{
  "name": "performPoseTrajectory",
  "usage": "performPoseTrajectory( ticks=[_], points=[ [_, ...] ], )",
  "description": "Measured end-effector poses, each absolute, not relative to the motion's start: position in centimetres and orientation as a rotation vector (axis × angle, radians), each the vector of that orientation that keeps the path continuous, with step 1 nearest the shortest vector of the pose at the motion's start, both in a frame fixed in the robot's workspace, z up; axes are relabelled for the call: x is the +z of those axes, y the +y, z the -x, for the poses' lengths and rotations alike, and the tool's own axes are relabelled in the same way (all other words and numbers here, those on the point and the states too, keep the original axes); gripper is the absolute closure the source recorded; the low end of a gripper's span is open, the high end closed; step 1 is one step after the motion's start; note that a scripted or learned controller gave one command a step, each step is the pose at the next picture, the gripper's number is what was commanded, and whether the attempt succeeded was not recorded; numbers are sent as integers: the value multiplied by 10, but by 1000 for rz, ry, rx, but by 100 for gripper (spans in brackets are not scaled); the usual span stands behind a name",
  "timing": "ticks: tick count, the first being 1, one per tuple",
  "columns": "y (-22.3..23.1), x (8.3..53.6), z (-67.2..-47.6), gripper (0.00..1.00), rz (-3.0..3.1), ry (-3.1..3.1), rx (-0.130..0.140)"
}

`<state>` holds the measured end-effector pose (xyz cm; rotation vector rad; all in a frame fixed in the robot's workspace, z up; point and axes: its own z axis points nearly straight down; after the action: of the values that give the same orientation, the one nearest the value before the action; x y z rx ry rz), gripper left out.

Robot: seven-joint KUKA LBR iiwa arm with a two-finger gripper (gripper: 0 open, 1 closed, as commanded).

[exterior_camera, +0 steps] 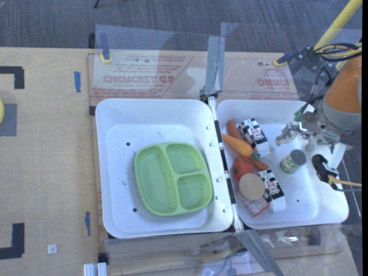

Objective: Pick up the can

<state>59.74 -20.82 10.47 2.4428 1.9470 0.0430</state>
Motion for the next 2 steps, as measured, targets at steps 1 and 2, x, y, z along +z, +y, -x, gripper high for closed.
performPoseTrajectory(
  ticks=[1, 2],
  points=[
    [-208, 104, -610, 0, -2423, 1973, 38],
    [-209, 104, -609, 0, -2302, 2112, 35]
  ],
)
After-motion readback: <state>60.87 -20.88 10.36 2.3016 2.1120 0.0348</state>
